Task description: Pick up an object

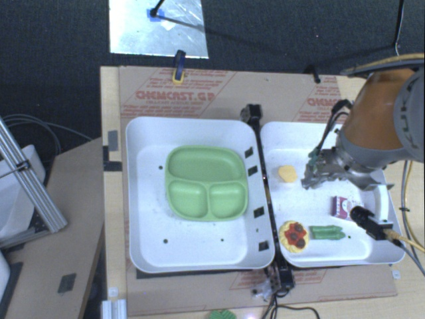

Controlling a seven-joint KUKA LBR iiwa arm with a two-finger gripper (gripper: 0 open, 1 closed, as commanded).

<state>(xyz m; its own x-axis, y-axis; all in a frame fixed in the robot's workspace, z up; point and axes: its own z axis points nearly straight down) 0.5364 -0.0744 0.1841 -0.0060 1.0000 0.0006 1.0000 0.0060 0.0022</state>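
Four candidate items lie in the right white bin [292, 141]. Nearest the claw [312, 178], just to its left, is a small yellow rounded piece [287, 173]. Claw state: cannot tell. Advice: centre over the piece, descend vertically, avoid the bin divider.

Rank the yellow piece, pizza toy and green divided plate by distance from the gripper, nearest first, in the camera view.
Gripper is over the right bin.
1. Yellow piece: right bin, just to the gripper's image-left.
2. Pizza toy: right bin's near-left corner, below the gripper in the image.
3. Green divided plate: in the left bin.
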